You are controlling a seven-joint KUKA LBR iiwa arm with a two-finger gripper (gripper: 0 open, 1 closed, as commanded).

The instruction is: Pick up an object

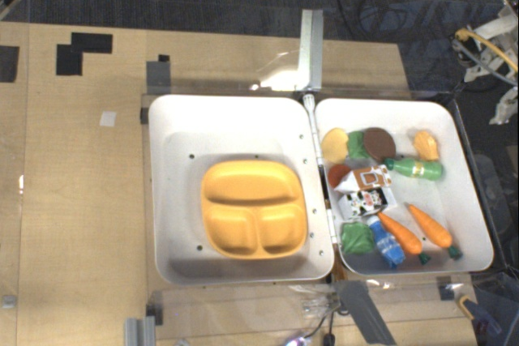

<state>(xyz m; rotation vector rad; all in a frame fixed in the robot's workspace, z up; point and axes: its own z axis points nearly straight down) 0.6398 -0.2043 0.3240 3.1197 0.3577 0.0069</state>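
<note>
On the left of the bench we see the left bin (174, 174), and in it a yellow divided tray (253, 205) lying flat near its middle; nothing else sits with it. Moving right across the divider (320, 174), we reach the right bin (466, 174), where the pickable things crowd together: a yellow piece (334, 144), a green piece (357, 145) and a brown round piece (379, 143) at the far side; a small carton (363, 192) at the middle; a green bottle (416, 168) lying on its side, long axis left to right; two carrots (400, 232) (431, 226) at the near side, slanting from far-left to near-right; a blue bottle (386, 243) just beside the left one. At the far right, beyond the bin's far corner, we see what we take for the arm's end, the gripper (491, 53); every object lies to its left and nearer to us, so we judge the coming move a reach leftward and down into the right bin. We cannot tell how far it is open; it touches nothing we can see.
</note>
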